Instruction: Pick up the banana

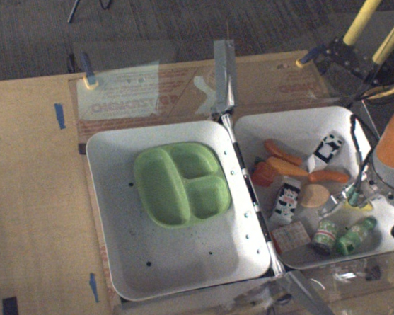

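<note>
Banana lies slantwise in the right bin — axis upper-left to lower-right — pincer state untellable.

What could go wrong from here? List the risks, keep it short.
1. The right bin is crowded; the gripper sits close to the tan round piece and green can, so it may grab a neighbour.
2. I cannot pick out a banana among the orange pieces; it could target wrongly.
</note>
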Robot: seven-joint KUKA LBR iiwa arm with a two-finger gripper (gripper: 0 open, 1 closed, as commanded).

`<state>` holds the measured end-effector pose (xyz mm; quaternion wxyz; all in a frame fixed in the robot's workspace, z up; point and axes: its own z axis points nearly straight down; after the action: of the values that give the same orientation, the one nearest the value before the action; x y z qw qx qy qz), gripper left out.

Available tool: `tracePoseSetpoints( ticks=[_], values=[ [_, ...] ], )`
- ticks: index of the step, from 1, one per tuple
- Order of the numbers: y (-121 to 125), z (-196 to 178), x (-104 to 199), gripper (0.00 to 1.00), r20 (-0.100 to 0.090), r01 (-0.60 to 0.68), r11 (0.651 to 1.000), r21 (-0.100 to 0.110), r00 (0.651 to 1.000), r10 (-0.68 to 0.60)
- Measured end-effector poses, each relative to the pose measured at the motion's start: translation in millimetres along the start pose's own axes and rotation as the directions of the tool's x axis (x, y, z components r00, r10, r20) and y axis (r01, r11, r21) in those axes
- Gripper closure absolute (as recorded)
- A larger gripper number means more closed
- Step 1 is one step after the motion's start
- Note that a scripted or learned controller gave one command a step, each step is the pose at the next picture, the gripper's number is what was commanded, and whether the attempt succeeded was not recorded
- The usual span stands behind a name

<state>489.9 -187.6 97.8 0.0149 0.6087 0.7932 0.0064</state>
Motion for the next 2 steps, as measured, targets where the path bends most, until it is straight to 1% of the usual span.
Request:
tracePoseSetpoints(
  ticks=[1,2],
  values=[
    [-2.6,11.1,-25.5,0.0,-0.016,0.138,0.99,0.018,0.99,-0.137],
    [-1.4,0.6,-26.2,1.0,-0.013,0.137,0.99,0.016,0.991,-0.137]
  ],
)
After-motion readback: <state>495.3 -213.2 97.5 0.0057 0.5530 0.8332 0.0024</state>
